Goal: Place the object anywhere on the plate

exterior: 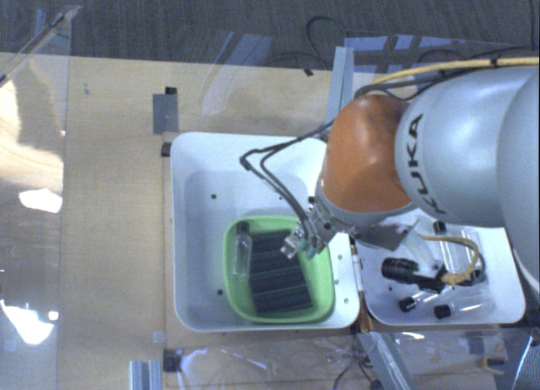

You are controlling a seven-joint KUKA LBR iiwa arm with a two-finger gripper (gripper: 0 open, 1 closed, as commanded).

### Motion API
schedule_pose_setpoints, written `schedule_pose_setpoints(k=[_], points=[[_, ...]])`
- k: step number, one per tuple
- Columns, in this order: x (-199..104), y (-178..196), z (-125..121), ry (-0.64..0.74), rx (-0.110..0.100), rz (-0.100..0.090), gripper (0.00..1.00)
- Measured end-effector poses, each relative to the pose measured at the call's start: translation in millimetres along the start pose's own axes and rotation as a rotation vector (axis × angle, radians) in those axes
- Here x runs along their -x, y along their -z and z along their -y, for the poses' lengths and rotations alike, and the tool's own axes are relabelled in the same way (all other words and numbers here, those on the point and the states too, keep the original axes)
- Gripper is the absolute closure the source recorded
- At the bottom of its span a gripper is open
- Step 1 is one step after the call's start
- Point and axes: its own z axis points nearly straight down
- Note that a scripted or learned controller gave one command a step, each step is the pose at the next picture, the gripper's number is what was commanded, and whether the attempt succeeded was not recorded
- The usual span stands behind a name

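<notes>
Plate (pixel 240 300): green, at left bin (pixel 190 211) front edge.
Object (pixel 243 248): clear, lying on plate's left side.
Gripper (pixel 304 241): over plate's right rim; finger state indeterminable.
Progress: placement appears complete.

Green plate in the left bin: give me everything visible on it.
The green plate is a light green, rounded-square tray with a raised rim, plastic by its look. It lies flat in the left white bin, at the near right corner. Dark ribbed slabs cover most of its floor, and a small clear bottle-like object lies along its left side. The tool hangs over its upper right rim; contact cannot be judged.
</notes>
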Motion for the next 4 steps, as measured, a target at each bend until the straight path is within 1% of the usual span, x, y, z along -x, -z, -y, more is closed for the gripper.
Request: schedule_pose_setpoints(k=[1, 2, 3, 4], points=[[0, 0, 0, -0.001, 0.0, 0.0, 0.0], [37, 59, 36, -0.063, 0.002, 0.003, 0.0], [37, 70, 34, -0.059, 0.008, 0.007, 1.0], [103, 4, 45, 0.166, -0.001, 0.002, 1.0]])
